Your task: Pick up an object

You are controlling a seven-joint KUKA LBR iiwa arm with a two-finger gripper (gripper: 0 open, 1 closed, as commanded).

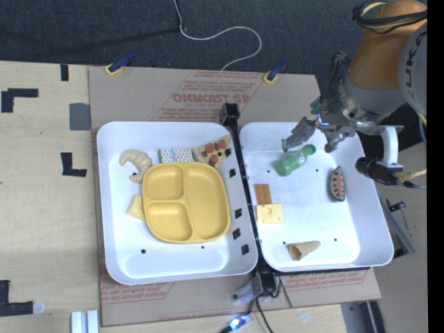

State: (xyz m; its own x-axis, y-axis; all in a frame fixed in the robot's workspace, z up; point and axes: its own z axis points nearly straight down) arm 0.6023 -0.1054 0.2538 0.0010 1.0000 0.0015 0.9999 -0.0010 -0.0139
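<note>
While the gripper [313, 136] hangs over the right bin's [361, 245] far half, its two fingers stand spread apart with nothing between them.

Just below the left finger [297, 134] lies a green bottle-shaped toy [294, 161] on the bin floor, close under the tool but not clasped. Near the right wall rests a watermelon slice [337, 184]; by the left wall sit a brown cracker [262, 193] and, touching it on the near side, a yellow cheese square [269, 214], with an ice-cream cone [303, 249] toward the near edge. A yellow divided plate [186, 201] takes up much of the left bin [114, 245]; a croissant [137, 160] and a pizza slice [214, 149] lie beyond it.
</note>
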